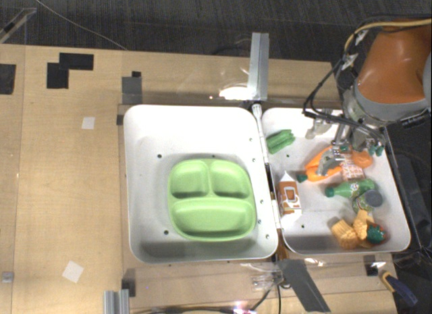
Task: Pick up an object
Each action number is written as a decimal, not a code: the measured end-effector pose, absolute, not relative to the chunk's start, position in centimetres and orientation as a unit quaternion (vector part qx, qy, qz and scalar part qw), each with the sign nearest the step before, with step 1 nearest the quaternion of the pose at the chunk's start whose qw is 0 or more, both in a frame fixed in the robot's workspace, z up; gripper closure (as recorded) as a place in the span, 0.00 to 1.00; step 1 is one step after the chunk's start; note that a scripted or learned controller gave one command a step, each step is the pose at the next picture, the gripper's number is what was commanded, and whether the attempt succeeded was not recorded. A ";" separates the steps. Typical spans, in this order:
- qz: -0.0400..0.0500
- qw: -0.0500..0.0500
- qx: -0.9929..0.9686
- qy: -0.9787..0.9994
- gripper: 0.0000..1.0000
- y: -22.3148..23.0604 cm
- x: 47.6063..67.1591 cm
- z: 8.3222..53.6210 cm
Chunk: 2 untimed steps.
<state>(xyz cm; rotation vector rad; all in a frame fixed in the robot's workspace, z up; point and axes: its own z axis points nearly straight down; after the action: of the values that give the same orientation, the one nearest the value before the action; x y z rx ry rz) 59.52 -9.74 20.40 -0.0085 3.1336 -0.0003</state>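
Note:
My gripper point(332, 163) hangs low over the middle of the right bin point(297, 235), under the grey wrist and the orange band point(395, 69). It sits right on an orange toy point(314, 167) and partly hides it. Whether anything is held cannot be made out. Close around it lie a pink-and-orange patterned piece point(354, 168), a dark green bottle-like toy point(345, 188) and a grey-blue round item point(371, 200). A light green toy point(279, 140) lies at the bin's upper left. A white and brown carton point(289, 196) rests by the left wall.
Yellow and orange toys point(352, 229) are piled at the right bin's front corner. The left bin point(145, 137) holds a green divided plate point(212, 198). A metal post point(259, 63) stands behind the wall between the bins. Cables point(317, 100) hang off the wrist.

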 end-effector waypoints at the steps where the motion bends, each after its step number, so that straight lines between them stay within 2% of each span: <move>1: -0.001 0.006 -0.012 1.000 0.00 -11.0 60.7 9.8; 2: -0.001 0.008 0.014 1.000 0.00 -8.7 52.2 9.1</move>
<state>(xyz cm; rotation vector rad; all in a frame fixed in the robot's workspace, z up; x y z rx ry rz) 52.21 -8.69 9.13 0.0451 3.1246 -0.0023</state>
